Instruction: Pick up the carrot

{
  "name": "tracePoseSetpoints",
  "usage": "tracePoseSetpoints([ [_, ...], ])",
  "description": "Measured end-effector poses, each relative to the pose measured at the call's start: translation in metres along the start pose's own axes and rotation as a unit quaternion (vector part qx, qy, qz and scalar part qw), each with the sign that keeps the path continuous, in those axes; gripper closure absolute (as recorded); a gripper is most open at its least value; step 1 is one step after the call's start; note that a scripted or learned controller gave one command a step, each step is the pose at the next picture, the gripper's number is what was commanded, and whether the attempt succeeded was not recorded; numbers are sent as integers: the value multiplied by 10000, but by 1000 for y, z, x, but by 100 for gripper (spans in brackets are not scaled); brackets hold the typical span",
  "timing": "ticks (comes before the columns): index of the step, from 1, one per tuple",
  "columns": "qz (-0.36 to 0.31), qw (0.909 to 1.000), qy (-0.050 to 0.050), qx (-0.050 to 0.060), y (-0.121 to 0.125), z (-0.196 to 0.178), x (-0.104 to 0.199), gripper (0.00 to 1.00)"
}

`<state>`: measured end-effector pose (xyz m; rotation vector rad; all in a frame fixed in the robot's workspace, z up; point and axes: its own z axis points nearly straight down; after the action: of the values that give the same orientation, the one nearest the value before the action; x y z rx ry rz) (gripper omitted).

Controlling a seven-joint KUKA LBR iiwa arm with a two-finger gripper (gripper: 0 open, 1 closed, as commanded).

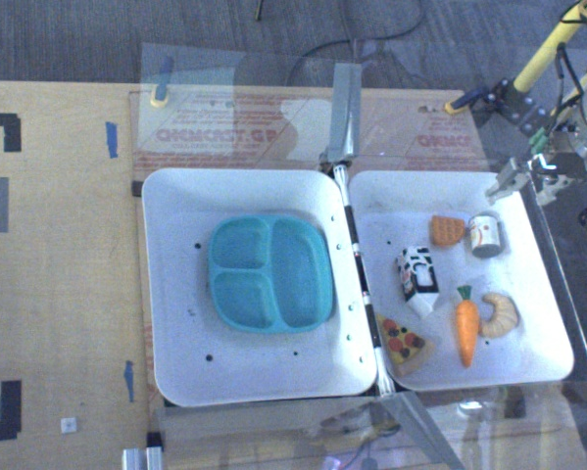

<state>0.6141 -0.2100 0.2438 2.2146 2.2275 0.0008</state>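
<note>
The orange plastic carrot [466, 329] sits at five o'clock in the right white bin [542, 262], touching a tan croissant [500, 313], so a descending grab could snag both.

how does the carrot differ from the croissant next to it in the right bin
The carrot is bright orange with a green top; the croissant is pale tan. The carrot is straight and tapers to a point toward the bin's near edge; the croissant is curved like a crescent. The carrot looks longer and slimmer, the croissant shorter and plumper. Both lie flat, side by side in the right bin.
</note>
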Motion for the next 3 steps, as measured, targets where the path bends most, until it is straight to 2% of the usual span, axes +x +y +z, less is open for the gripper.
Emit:
tracePoseSetpoints([
  [1, 274, 9996, -1, -6, -45, 148, 4, 0],
  [2, -694, 9976, -9, -40, -96, 156, 23, 0],
  [3, -636, 9979, -36, -71, -97, 145, 16, 100],
])
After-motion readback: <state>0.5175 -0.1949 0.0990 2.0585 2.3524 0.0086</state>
